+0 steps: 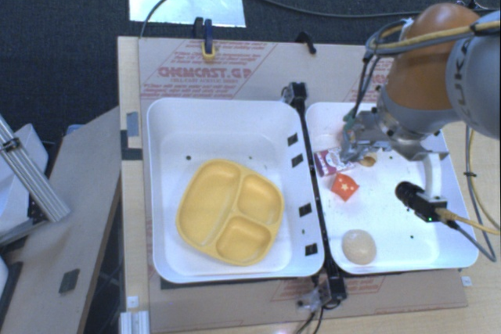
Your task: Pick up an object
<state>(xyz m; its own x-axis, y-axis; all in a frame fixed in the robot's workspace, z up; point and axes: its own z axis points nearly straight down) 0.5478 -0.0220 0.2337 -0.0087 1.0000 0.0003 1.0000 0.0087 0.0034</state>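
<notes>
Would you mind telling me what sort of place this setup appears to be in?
Probably a robotics lab test bench: a grey arm with an orange band reaches over two shallow white plastic bins, with loose cables across dark carpet.

I have one camera, fixed high above the worktop (133,168). It looks down at a slant and sees both white bins, the left bin (160,137) and the right bin (462,250). The far edge sits at the top. The arm (438,66) comes in from the right.
</notes>
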